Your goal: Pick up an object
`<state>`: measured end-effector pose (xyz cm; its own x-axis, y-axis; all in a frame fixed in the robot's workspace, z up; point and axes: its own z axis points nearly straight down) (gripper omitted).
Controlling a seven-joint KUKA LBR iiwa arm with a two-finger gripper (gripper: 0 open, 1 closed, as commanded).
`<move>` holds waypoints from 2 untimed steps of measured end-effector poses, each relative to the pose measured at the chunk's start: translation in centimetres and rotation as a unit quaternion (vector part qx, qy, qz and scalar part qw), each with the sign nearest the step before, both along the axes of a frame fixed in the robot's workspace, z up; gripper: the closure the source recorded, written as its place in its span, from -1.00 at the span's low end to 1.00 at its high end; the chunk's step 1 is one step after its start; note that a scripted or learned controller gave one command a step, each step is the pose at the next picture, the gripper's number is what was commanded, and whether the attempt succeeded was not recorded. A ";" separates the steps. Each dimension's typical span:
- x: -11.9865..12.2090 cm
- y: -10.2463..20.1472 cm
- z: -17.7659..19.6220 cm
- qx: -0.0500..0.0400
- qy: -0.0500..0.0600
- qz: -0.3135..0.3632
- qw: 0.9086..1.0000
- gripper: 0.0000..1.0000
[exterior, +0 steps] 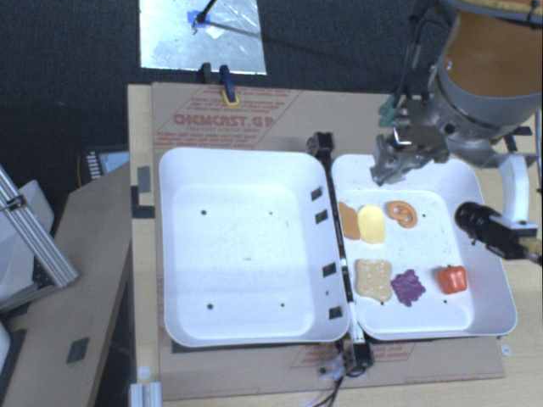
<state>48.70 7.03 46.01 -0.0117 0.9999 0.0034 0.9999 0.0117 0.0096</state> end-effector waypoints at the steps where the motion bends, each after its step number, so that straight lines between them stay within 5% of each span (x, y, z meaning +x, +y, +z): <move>1: 0.0 1.8 8.0 0.000 -0.001 -0.003 1.000 1.00; 2: 0.0 1.7 8.7 -0.001 0.002 -0.001 1.000 1.00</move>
